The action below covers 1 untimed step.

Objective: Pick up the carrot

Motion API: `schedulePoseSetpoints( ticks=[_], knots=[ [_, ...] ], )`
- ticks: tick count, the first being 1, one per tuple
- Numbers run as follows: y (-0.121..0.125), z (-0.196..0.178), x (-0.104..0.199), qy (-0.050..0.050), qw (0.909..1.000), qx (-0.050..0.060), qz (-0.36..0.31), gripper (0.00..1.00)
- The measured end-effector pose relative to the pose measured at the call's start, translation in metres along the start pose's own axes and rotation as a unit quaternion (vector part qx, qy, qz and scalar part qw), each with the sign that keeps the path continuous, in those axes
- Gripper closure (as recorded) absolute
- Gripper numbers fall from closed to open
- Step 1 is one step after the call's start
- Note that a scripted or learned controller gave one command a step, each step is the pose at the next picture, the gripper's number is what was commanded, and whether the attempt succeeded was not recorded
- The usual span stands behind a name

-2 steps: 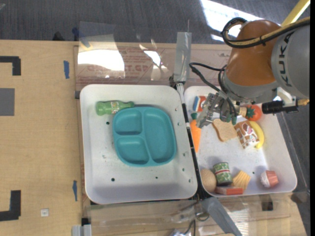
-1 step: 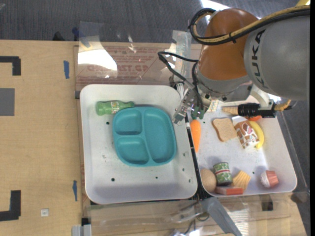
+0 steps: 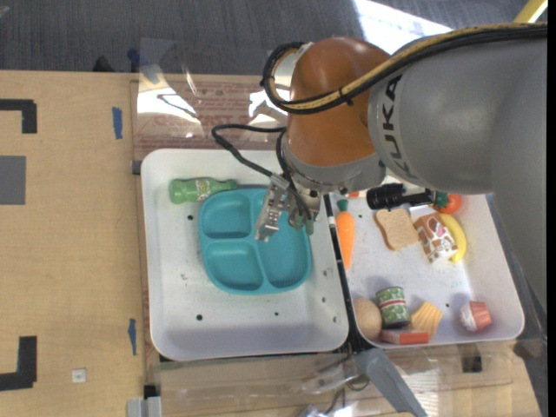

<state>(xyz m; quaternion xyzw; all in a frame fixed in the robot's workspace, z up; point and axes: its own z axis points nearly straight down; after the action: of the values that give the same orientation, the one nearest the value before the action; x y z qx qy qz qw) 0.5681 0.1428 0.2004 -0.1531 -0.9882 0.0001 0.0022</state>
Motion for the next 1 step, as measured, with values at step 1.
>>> schedulePoseSetpoints(
  ticks=[1],
  knots=[
    [-0.0501, 0.0035, -0.0228, -0.001, 0.9714, 0.001, 0.237, 1.0]
  ],
)
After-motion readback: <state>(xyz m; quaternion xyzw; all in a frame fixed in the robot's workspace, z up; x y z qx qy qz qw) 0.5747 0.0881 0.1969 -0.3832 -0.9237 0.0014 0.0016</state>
